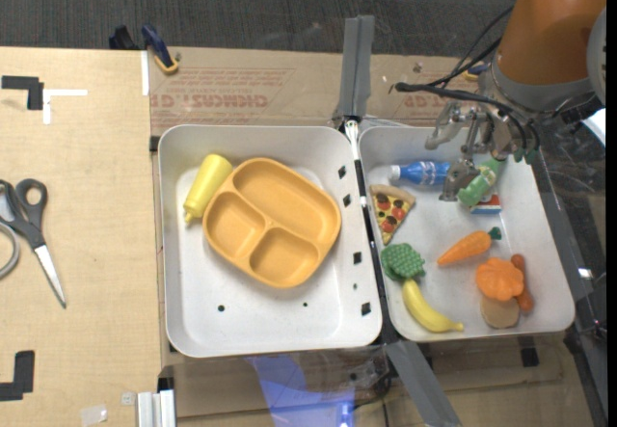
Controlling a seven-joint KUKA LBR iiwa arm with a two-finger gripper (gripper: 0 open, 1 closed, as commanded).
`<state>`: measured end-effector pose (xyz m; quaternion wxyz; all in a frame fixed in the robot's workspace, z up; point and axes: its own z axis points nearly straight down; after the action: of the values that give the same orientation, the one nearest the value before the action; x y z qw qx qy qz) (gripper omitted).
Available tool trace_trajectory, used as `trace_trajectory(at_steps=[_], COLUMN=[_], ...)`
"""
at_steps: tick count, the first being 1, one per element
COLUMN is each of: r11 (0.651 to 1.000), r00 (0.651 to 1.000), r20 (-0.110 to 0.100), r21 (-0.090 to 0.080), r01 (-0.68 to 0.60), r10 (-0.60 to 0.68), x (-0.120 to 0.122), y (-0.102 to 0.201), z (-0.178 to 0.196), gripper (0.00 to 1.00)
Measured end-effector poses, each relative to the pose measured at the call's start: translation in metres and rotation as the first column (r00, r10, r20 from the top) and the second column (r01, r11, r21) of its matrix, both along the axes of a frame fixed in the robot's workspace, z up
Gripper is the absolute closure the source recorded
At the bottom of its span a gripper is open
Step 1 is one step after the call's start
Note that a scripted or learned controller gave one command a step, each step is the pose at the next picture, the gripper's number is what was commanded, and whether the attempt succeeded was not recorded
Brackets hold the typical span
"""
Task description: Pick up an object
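Toy banana is lying well below the tool, whose fingers are clamping a green bottle beside a blue bottle.

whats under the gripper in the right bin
Under the gripper sits a green bottle, tilted, with a blue water bottle just to its left. A small red and blue item peeks out below; the bottle and gripper cover most of it.
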<state>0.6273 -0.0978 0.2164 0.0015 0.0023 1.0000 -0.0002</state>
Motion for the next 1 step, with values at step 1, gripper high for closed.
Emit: trace_trajectory(at_steps=[1], r11=[0.999], r00=[0.999], r20=[0.001], r21=[0.000], r01=[-0.038], r10=[0.038], x=[-0.0266], y=[-0.0164], z=[-0.1231], gripper=[0.00])
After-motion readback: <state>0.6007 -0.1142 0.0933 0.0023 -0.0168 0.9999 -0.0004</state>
